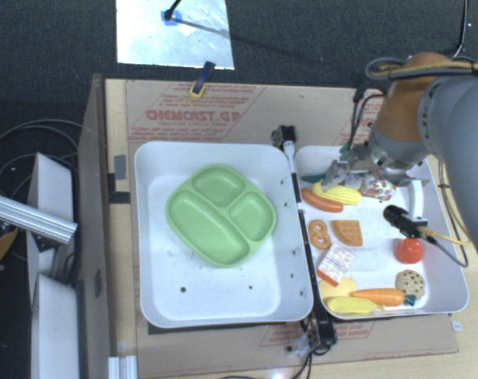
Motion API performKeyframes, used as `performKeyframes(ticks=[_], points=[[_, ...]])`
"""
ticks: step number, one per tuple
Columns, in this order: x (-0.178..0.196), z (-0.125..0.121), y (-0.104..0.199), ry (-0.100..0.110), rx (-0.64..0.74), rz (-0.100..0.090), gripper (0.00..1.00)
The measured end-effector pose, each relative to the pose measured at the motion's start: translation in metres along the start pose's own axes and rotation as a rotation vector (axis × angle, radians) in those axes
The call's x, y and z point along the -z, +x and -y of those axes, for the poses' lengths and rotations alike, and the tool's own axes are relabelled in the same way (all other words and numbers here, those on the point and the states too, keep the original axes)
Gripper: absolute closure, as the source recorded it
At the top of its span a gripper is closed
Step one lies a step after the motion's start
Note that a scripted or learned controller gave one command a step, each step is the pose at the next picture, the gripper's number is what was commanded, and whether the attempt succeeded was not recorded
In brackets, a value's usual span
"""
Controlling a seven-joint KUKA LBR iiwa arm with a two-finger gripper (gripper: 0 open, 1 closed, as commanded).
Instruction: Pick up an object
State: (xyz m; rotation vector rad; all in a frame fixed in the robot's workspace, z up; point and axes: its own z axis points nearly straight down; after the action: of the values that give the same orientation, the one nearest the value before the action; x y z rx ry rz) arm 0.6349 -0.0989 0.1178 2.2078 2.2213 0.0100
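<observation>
Arm (452, 125) reaches in over the right bin (450, 289). Gripper (343, 172) sits low at the bin's far-left corner, just above the corn (341, 195). Can't tell if the gripper is open or closed, and nothing is visibly held.

The likely target is the corn, which lies touching the hot dog (321, 201) on its left side. To do the step well:
- Come straight down centred on the corn.
- Close across its short width.
- Keep clear of the hot dog and the bin wall.
- Lift vertically so neighbours don't drag.

There's a risk of pinching both pieces at once.

Counts, big to small:
- 2 bins, the left bin (156, 290) and the right one.
- 1 green plate (219, 215) with three sections, alone in the left bin.
- In the right bin, one of each:
  - carrot (377, 296)
  - hot dog
  - corn
  - yellow piece (351, 306) at the near edge, maybe a banana
  - packet (335, 263)
  - cracker (347, 232)
  - tomato (409, 249)
  - cookie (410, 282)
  - pretzel (319, 231)
  - red-white piece (378, 187) under the wrist, type unclear
</observation>
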Motion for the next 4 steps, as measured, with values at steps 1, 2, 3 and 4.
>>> performKeyframes(ticks=[1,2,3,4], points=[[0.03,-0.036,-0.018,0.002,-0.001,0.0,0.0],[-0.027,-0.025,0.015,0.012,0.001,-0.004,0.0],[-0.033,-0.021,0.0,0.009,-0.005,-0.002,0.0],[-0.033,0.016,-0.019,0.014,-0.007,-0.002,0.0]])
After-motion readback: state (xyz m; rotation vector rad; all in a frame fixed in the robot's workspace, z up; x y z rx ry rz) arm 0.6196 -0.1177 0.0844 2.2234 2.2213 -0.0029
